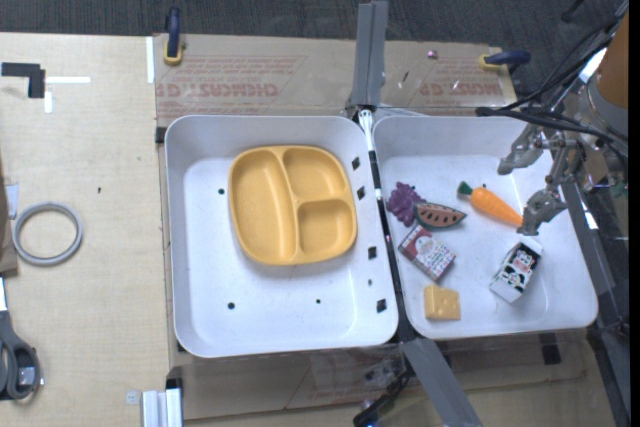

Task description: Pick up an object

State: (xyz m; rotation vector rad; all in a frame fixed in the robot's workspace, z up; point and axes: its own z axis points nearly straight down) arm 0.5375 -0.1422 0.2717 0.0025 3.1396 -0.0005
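The gripper [532, 183] is seen over the right part of the right bin [480, 130], near its right wall, and its two fingers are spread apart with nothing between them. One fingertip [510, 162] is held toward the far side, the other fingertip [535, 218] toward the near side. The carrot [492, 203] lies just to the left of the gripper, apart from the fingers. The milk carton [516, 272] is found just below the near fingertip, tilted on the bin floor. Farther to the left are placed the watermelon slice [441, 215], the grapes [403, 201], the red box [427, 253] and the cheese [441, 303]. The yellow plate [293, 205] rests in the left bin [200, 245], well apart from the gripper.
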